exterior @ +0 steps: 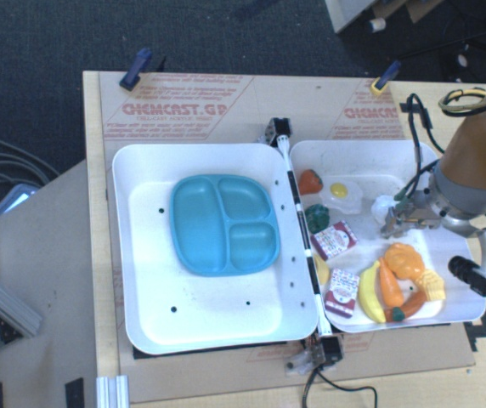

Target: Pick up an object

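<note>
While the gripper (393, 225) hovers, the orange toy (404, 261) lies just below.

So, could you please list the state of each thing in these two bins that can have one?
Blue divided plate: flat, upright, in the left bin.
Banana: lying near the right bin's front edge.
Carrot: lying beside the banana.
Two small cartons: lying near the divider.
Fried egg: flat, yolk up.
Gripper: low over the right bin; finger state unclear.
</note>
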Robot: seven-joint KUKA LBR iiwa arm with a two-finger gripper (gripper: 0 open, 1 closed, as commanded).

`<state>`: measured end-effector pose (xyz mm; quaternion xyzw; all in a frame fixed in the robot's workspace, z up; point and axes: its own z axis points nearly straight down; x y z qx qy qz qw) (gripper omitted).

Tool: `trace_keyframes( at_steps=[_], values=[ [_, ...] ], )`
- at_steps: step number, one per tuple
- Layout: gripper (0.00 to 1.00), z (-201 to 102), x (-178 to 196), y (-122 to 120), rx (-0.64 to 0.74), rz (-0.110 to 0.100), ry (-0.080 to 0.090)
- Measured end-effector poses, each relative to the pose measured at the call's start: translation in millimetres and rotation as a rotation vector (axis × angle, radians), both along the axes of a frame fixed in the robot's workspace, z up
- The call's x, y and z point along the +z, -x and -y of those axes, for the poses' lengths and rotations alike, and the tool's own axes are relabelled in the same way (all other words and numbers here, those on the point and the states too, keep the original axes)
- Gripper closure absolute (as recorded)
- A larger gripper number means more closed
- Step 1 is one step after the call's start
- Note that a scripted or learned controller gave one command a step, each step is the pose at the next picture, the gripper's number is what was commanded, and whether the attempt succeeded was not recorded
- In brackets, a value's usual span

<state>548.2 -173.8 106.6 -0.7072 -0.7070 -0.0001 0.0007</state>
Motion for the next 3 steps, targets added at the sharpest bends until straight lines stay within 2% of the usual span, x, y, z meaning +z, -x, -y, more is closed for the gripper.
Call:
trace_keyframes(
  at_steps=[1, 2, 3],
  values=[
    [1.00, -60.8, -22.3, 19.0, 0.001, 0.001, 0.001],
    [0.00, -60.5, -22.3, 19.1, 0.000, 0.000, 0.001],
    [0.00, -77.7, -21.8, -59.4, 0.001, 0.002, 0.001]
  ],
)
